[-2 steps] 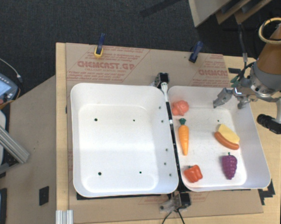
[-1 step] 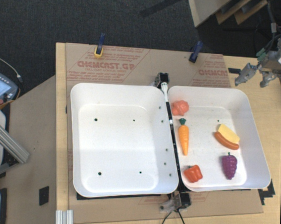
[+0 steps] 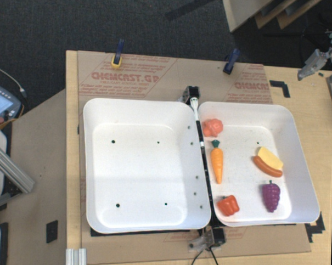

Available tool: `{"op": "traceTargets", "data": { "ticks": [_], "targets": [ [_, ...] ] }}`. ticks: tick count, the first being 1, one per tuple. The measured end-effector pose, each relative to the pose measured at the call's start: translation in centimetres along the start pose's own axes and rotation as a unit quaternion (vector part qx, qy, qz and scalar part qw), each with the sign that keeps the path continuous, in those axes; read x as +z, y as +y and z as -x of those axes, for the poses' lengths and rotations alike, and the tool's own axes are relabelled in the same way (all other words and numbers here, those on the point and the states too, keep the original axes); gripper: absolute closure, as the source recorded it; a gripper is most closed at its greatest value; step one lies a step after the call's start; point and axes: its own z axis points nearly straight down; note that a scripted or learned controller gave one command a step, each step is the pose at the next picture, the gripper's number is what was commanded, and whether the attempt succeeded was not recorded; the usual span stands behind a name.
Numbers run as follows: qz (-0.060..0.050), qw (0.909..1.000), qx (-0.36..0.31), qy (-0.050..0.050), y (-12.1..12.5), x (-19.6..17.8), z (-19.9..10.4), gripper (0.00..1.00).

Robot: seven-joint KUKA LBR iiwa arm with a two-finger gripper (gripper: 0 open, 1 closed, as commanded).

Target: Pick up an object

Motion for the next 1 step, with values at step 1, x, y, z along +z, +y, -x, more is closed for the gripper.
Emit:
{"op": "traceTargets", "data": {
  "ticks": [1],
  "targets": [
    [0.000, 1.0000, 0.000, 0.001, -7.22, -14.60, -2.05, 0.00]
  ]
}}
